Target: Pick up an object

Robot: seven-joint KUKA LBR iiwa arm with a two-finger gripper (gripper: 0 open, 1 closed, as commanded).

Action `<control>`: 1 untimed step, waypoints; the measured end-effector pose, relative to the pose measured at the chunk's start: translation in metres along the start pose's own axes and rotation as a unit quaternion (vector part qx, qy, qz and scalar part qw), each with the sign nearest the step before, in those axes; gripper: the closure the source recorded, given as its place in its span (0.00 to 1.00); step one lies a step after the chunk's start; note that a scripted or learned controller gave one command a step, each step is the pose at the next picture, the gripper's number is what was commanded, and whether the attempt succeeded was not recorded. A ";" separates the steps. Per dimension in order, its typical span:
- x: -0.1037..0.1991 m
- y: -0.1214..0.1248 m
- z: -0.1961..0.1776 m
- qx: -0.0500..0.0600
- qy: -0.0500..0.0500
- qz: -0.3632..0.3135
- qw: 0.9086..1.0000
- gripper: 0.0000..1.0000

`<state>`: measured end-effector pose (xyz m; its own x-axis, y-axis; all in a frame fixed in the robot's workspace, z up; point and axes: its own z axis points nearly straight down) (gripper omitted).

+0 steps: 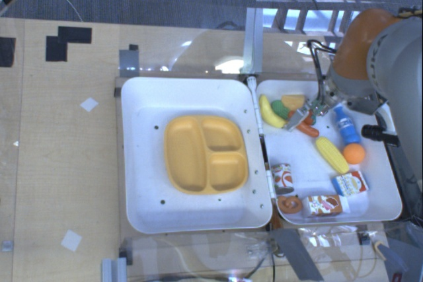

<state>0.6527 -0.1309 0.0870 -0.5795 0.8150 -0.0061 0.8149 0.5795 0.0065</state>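
My gripper hangs low over the upper left part of the right bin, reaching in from the right. Its tip sits just right of a yellow banana and a green toy vegetable, and just above a small red sausage. A yellow-orange piece lies right behind it. I see nothing clearly held. Whether the gripper touches any of these things is hidden by its own body.
Also in the right bin are a blue bottle, an orange, a corn cob, a small can, a carton, a donut and a packet. The left bin holds a yellow divided plate.
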 end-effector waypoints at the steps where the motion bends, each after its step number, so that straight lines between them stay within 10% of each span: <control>1: -0.001 0.004 -0.015 -0.004 -0.004 -0.005 1.000 1.00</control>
<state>0.6562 -0.1299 0.1022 -0.5867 0.8097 -0.0144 0.8095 0.5869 0.0135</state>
